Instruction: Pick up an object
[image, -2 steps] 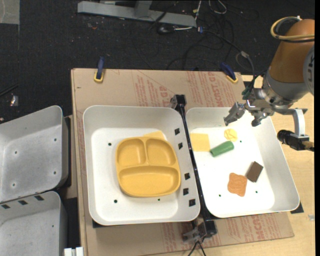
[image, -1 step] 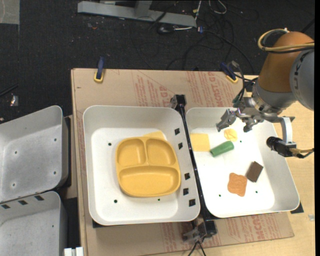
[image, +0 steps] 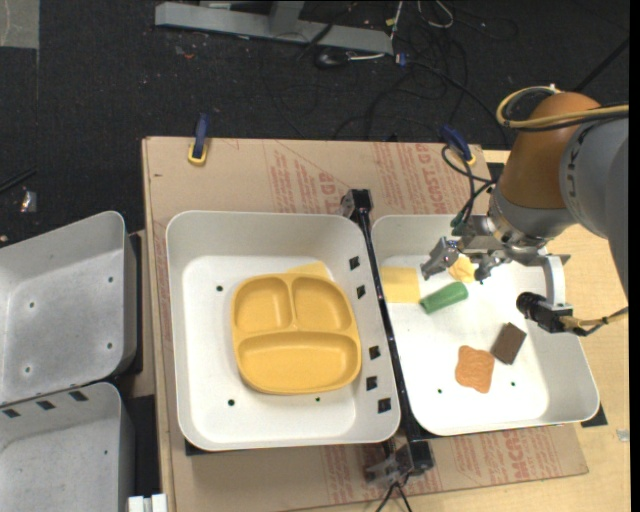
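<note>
My gripper (image: 461, 259) hangs over the upper middle of the right bin (image: 560, 385). Its fingers (image: 437, 259) are spread open. A small yellow piece (image: 462, 271) shows just below and between them, lying on the bin floor, not gripped. A green cylinder (image: 443, 297) lies just in front of the gripper. A pale yellow block (image: 400, 284) rests by the bin's left wall. An orange waffle-like piece (image: 475, 369) and a dark brown block (image: 508, 343) lie nearer the front.
The left bin (image: 195, 300) holds a yellow divided plate (image: 297, 333). A black divider (image: 375, 300) runs between the bins. The grey arm with its orange band (image: 545, 150) comes in from the right, with cables trailing to a black fitting (image: 535, 310).
</note>
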